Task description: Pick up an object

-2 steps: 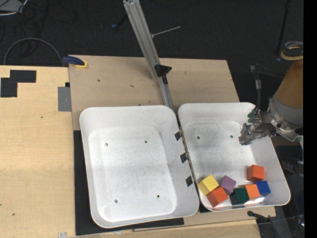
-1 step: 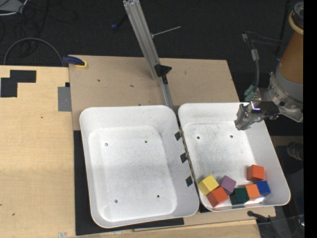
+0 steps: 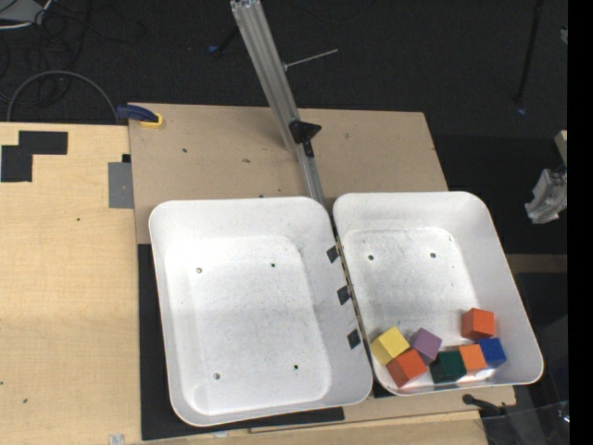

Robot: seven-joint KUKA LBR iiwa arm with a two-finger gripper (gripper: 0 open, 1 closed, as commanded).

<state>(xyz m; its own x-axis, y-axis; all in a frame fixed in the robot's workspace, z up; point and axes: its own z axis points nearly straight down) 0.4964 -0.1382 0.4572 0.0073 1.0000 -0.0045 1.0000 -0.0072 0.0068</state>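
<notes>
Several small coloured blocks lie bunched in the near right corner of the right bin (image 3: 417,221). Among them are a yellow block (image 3: 391,343), a purple block (image 3: 426,343), a red block (image 3: 406,367), a dark green block (image 3: 448,366), an orange block (image 3: 473,357), a blue block (image 3: 493,351) and another red block (image 3: 478,323) slightly apart behind them. A small pale grey part that looks like my gripper (image 3: 547,197) shows at the right edge, outside the right bin and well away from the blocks.
The left bin (image 3: 241,221) sits beside the right one, joined by black clips (image 3: 343,295). A slanted metal rail (image 3: 273,82) rises behind the bins. The bench continues as wood to the left.
</notes>
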